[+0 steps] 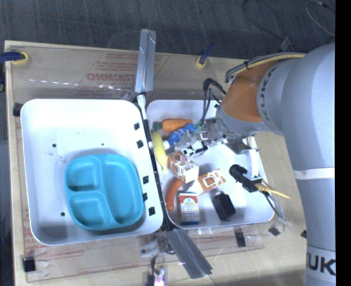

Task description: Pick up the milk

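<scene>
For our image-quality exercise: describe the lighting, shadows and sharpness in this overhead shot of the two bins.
Camera view: the left bin is brightly lit, its white floor nearly washed out; the blue tray casts a soft shadow towards the near corner; the arm shades part of the right bin; small items near the end effector look soft, their labels unreadable.

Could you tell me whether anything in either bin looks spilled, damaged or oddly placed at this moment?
Nothing looks spilled or broken. The right bin is simply crowded: the milk carton lies tilted among a carrot, banana and small boxes, with the gripper just above it. The blue tray sits flat in the left bin.
</scene>
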Available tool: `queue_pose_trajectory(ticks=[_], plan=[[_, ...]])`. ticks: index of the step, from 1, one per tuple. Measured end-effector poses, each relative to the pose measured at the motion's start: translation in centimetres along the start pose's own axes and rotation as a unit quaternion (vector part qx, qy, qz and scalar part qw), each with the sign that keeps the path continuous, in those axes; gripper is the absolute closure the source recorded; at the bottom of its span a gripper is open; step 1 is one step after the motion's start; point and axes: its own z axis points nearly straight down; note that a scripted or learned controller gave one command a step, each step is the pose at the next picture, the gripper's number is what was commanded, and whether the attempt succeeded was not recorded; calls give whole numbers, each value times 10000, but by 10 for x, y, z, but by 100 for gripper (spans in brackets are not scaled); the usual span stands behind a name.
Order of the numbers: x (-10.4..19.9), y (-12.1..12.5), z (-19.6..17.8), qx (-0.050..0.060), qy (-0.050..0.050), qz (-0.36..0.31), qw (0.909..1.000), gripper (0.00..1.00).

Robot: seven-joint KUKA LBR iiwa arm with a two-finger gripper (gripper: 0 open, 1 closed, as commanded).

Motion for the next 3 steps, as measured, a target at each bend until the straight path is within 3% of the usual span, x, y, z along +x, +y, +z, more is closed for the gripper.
queue_pose_trajectory(ticks=[1, 2, 3], plan=[[0, 1, -10, 0, -7, -23, 10000, 100], [0, 1, -10, -1, -7, -23, 10000, 0], [55, -13, 13, 173, 72, -79, 9998, 0]])
